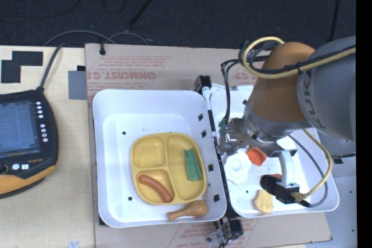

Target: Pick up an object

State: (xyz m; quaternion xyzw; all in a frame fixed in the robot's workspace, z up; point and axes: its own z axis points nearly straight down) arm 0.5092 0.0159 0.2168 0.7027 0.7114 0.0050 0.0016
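1. In the camera view, two white bins are seen side by side on the bench. The left bin [110, 125] holds a yellow divided tray [152, 155], in which a sausage [156, 186] lies in the lower compartment and a green block [193, 164] in the right one. A drumstick-shaped toy [189, 210] lies on the bin floor just below the tray.

2. The right bin [325, 197] is largely covered by the arm [290, 90], which hangs low over it. Beneath the wrist an orange-red piece [256, 155] is seen, beside a white round object [235, 166] — both near the bin's left wall. A pale yellow piece [263, 201] lies near the front rim, close to a black part with a cable.

3. The gripper [251, 142] is judged to be below the wrist, over the orange-red piece; whether it is parted or closed cannot be told, since the wrist hides it.

4. No object is seen lifted, so the pick is judged not yet made. The likely target is the orange-red piece.

5. For the step to be done well, the descent should be centred on one piece alone — the white object beside it should be kept clear — and the bin wall avoided. A firm closure should be confirmed before any lift is made.
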